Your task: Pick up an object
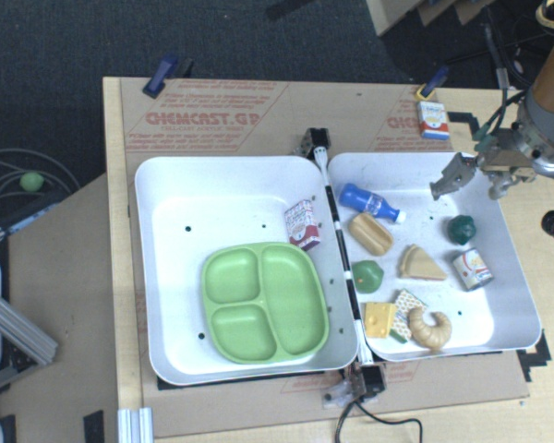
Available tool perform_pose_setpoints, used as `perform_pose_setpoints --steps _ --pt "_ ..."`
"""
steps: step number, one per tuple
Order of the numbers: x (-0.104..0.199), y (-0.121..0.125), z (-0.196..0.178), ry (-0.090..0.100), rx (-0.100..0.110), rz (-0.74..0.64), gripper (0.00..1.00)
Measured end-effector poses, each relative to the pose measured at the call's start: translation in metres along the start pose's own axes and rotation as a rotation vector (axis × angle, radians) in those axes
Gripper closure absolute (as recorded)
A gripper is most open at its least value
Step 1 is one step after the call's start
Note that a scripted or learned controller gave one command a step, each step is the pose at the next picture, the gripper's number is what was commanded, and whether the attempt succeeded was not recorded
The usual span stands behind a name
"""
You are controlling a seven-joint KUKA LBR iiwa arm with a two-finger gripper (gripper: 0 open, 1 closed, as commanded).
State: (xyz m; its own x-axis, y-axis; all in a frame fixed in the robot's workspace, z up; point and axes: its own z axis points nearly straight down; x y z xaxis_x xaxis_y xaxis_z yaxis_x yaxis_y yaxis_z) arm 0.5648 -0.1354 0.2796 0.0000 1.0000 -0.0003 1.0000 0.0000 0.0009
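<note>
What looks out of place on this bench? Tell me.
A small red and white carton lies on the board beyond the right bin, outside both bins. Another small carton leans against the left bin's right wall beside the green tray.

The arm (547, 109) ran off the frame at three o'clock, so only its wrist end showed. The print on the small carton (301, 223) was too small to read. A cracker (408, 306) lay partly hidden under the croissant (430, 329).

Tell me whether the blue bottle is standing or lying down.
Lying down. The blue bottle rests on its side on the right bin's floor, white cap toward the bin's middle.
</note>
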Motion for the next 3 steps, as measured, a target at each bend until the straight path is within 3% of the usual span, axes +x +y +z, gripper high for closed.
perform_pose_setpoints --steps 1,2,3 --pt "-0.062 0.001 0.109 0.000 0.003 0.001 0.00" --pt "-0.080 0.027 0.195 0.009 0.002 -0.005 0.00" --pt "-0.082 0.060 0.196 0.012 0.003 -0.005 0.00"
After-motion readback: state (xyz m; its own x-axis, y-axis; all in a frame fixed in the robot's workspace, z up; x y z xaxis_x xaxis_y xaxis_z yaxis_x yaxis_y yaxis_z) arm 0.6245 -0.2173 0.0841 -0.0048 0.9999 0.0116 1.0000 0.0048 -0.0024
